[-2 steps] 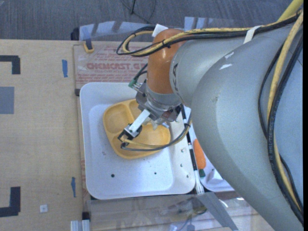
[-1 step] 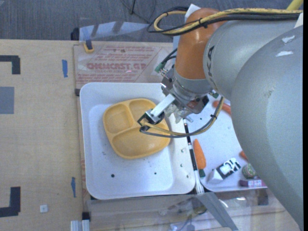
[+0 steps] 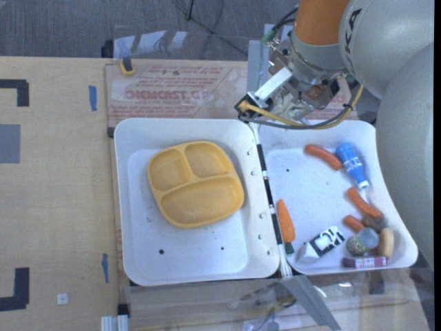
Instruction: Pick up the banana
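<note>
Grey arm point(image 3: 406, 67) bulks closest to the lens; its gripper point(image 3: 279, 96) hangs over the right bin's point(image 3: 303, 164) far left corner, whether open or closed I cannot tell; the banana point(image 3: 387, 242), if that pale tan piece is it, lies well away from the jaws, diagonally at the near right corner; long axis unclear; can point(image 3: 364, 241) and rim crowd it; bare floor lies between.

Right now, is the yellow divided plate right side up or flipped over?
Right side up: the yellow divided plate shows its three hollow compartments facing the camera, lying flat in the left bin.
</note>
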Robot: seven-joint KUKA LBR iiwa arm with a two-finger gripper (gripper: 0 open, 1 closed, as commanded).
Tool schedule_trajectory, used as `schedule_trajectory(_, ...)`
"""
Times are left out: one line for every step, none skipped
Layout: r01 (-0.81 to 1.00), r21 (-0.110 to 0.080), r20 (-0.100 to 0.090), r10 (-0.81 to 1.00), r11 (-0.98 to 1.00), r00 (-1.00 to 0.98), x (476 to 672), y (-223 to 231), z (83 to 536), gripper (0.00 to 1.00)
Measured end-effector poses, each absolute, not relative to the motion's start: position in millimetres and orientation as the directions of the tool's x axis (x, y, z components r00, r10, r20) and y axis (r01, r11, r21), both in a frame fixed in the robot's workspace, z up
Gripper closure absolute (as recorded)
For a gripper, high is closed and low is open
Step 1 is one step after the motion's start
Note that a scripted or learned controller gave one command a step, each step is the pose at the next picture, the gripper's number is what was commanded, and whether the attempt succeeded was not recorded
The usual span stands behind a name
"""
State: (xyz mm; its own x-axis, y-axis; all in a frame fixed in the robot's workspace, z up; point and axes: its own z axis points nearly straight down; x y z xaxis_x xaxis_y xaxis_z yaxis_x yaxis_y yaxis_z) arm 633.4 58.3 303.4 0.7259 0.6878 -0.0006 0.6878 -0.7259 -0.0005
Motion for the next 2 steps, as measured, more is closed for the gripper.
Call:
schedule_trajectory(0.578,0.000,-0.001,0.578,-0.816,0.816,638.7,101,314,1.00)
schedule_trajectory(0.750,-0.004,-0.003,0.750,-0.661,0.661,653.3,168,228,1.00)
